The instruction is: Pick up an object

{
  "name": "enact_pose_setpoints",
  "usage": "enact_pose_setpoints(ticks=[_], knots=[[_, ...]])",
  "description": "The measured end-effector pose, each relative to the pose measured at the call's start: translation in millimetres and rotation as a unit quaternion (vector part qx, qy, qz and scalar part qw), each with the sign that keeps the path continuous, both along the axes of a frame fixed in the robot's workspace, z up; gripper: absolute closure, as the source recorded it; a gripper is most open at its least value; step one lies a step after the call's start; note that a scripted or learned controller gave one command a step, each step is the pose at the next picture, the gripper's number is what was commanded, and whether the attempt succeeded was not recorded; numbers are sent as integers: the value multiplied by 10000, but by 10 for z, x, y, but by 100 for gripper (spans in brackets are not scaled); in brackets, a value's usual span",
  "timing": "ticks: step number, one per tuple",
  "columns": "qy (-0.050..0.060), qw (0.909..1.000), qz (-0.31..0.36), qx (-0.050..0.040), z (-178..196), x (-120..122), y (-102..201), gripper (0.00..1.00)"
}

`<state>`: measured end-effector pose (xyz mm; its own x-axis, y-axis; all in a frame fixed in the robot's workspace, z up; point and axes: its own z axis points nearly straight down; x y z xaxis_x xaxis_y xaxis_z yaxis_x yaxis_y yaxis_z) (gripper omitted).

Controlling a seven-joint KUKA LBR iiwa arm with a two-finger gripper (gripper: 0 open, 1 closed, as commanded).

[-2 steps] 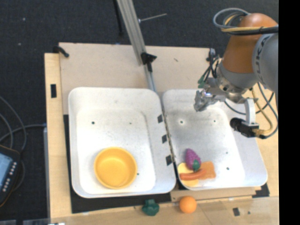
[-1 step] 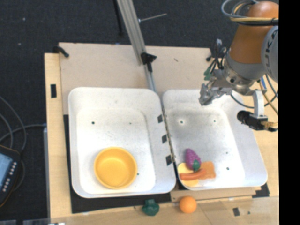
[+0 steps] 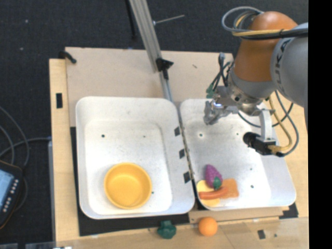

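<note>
1. Toys sit piled in the right bin's (image 3: 270, 185) near corner: a purple piece (image 3: 211, 175) atop an orange piece (image 3: 224, 190), with something yellow (image 3: 202, 187) partly hidden under them.
2. Gripper (image 3: 211, 113) hangs over the same bin's far end, well apart from that pile.
3. Finger spacing cannot be told; the tips blur into grey.
4. Wrist and cables hide the bin's far right rim.

A yellow bowl (image 3: 127, 185), a purple toy (image 3: 211, 176), an orange ball (image 3: 207, 226) and white, dark-speckled bins (image 3: 93, 113) are seen.
</note>
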<state>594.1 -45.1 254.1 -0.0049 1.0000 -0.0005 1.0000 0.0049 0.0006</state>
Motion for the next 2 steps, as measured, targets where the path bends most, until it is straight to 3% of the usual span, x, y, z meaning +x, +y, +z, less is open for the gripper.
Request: enact_pose_setpoints(ticks=[2], knots=[[3, 10000, 6, 8, 38, -252, 970, 100]])
